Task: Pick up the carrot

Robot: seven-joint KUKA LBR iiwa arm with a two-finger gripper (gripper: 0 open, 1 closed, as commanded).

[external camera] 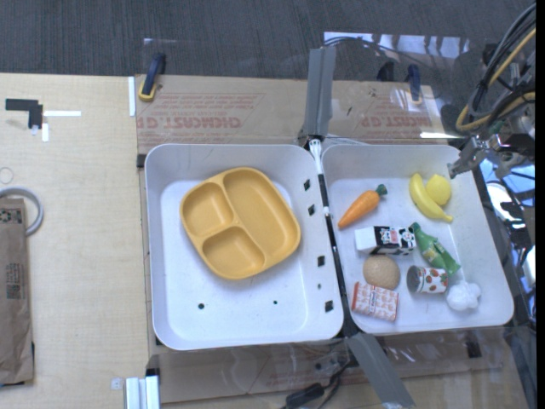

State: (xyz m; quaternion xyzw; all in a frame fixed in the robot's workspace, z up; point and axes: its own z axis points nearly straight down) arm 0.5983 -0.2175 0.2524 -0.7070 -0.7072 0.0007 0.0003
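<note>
From my seat I've got both white bins in view. The carrot (361,207) lies in the right bin (502,301), upper left part, tilted with its green top pointing up-right, close to the divider between the bins and touching nothing. Just below it sits a small black-and-white carton (386,239), and under that a round tan ball (381,272) and a red-and-white packet (375,301). A banana (430,196) rests near the far right corner; a green bottle (435,250), a small can (427,280) and a white lump (463,296) crowd the right side. The left bin (170,313) holds a yellow divided plate (240,221). The gripper (471,156) hangs at the right bin's far right rim, well apart from the carrot; I can't make out its state from here.
</note>
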